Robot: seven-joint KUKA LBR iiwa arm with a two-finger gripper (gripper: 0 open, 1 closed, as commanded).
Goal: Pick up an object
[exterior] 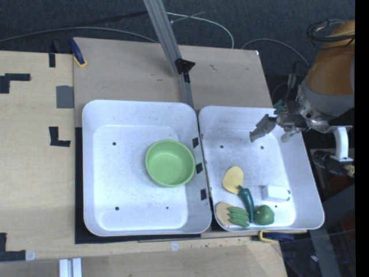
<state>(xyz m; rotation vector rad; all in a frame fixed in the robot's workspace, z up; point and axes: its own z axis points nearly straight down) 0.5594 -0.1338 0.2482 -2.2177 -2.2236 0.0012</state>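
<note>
Pale wood covers the table [144, 68], which carries two shallow white bins side by side on a dark mat, with dark carpet and loose cables beyond its far edge. Inside the left bin [104, 154] sits a single light green bowl [169, 163], upright, toward the bin's right half. Over in the right bin [300, 183], the objects are gathered at the near end: a yellow spoon-shaped piece [233, 179], a dark green utensil [247, 202] lying across it, a small white block [275, 193] just beside these, a round green fruit-like toy [263, 214] in the near corner, and a tan brush with green bristles [230, 215] resting on the bin's near-left rim. From the right, the grey arm with its orange band [331, 56] reaches over the far right edge of that bin. Its claw [275, 127] hangs above the bin's bare far end, well apart from the objects; whether it is spread or closed cannot be told, and nothing shows in its grip.
</note>
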